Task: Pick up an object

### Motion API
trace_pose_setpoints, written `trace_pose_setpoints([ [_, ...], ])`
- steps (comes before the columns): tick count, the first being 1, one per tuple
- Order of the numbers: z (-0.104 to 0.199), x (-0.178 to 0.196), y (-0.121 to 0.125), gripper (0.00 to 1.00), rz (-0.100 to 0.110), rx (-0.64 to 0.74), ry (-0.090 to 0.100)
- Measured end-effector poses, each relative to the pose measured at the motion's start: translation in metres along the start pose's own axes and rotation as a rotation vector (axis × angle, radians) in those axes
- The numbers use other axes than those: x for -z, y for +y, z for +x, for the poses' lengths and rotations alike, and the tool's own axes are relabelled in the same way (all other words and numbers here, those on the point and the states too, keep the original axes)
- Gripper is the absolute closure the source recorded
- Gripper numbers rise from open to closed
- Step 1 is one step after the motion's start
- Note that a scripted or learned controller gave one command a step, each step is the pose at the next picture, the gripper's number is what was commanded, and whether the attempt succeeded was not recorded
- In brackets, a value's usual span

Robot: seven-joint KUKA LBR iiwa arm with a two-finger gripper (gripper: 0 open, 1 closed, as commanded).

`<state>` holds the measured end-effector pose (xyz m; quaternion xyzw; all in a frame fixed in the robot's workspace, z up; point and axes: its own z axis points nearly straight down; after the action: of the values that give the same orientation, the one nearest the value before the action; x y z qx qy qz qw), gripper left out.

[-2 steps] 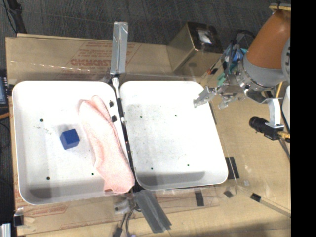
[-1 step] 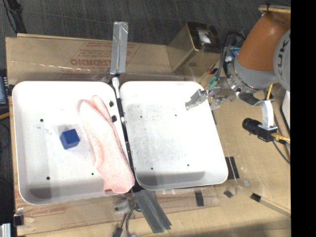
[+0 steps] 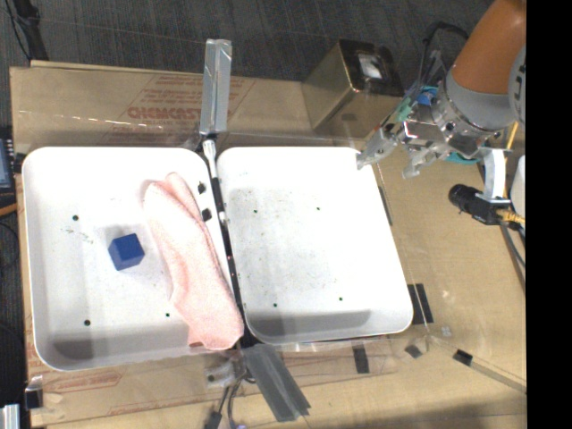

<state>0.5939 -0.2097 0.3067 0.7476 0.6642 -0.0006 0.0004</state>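
A small blue cube (image 3: pixel 126 250) lies in the left bin (image 3: pixel 54 204), left of its middle. A pink cloth (image 3: pixel 190 262) stretches from the middle of that bin down along its right wall, with its lower end bunched at the front corner. My gripper (image 3: pixel 386 164) hangs over the back right corner of the right bin (image 3: pixel 304 239), far from both things. Its fingers (image 3: pixel 368 156) stand open and hold nothing.
The two bins meet at a dark divider (image 3: pixel 221 231). A grey metal bar (image 3: pixel 214 88) rises behind that joint. A brown box (image 3: pixel 350 83) sits behind the right bin, close to the gripper. Bare bench (image 3: pixel 465 302) lies to the right of the bins.
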Motion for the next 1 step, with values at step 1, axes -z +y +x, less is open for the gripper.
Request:
trace_pose_setpoints([
  [1, 0.0040, -0.0700, 0.0047, 0.00, 0.006, -0.112, 0.001],
])
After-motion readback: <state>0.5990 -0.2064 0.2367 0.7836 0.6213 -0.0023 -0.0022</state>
